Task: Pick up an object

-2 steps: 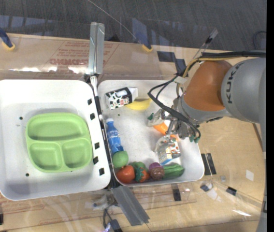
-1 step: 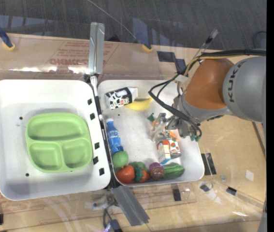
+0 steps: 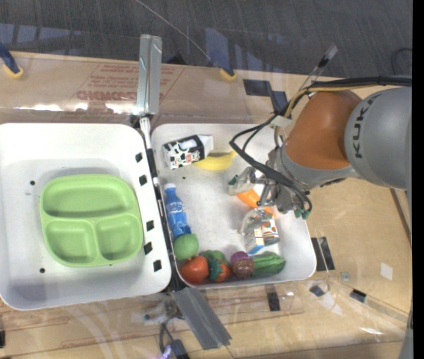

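Orange piece (image 3: 248, 197) looks like the likeliest target here, sitting in the right bin (image 3: 197, 134) toward its right-hand side, a bit above the middle of the frame's lower half. The gripper (image 3: 265, 200) comes in from the right and is parked pretty much on top of it, so the orange thing lies just to the left of the wrist, touching or nearly so. Can't make out its long axis, too much of it is covered by the hardware. Whether anything is actually gripped, I can't tell from this angle.

Right below the gripper there's a small packet (image 3: 261, 232) with white and orange print, so that could be the real target instead, honestly hard to call. A banana (image 3: 215, 161) lies up and to the left, its length running roughly left-right. Along the bin's bottom edge there's a row of toy veg (image 3: 223, 265), and a blue bottle (image 3: 174, 209) runs up-down by the left wall. The left bin (image 3: 10, 223) has a green tray (image 3: 90, 219).
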Available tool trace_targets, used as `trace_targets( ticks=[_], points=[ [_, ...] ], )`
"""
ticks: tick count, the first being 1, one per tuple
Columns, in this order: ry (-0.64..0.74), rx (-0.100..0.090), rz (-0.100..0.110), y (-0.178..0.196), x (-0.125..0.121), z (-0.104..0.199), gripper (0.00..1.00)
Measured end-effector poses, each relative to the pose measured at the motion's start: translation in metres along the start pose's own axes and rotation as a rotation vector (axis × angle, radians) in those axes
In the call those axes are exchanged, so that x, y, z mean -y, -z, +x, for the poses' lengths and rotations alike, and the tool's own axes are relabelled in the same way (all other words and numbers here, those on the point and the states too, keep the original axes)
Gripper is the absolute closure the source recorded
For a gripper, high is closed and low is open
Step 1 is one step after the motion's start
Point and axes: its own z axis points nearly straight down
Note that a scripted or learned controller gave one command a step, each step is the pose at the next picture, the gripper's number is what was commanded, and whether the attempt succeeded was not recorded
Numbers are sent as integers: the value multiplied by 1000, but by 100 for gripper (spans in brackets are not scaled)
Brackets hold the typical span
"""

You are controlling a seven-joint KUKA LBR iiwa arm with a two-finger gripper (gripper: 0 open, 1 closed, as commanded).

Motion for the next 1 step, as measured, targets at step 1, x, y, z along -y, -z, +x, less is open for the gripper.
trace_targets(
  ticks=[1],
  points=[
    [-58,-2,-1,-9,-6,3,0]
  ],
)
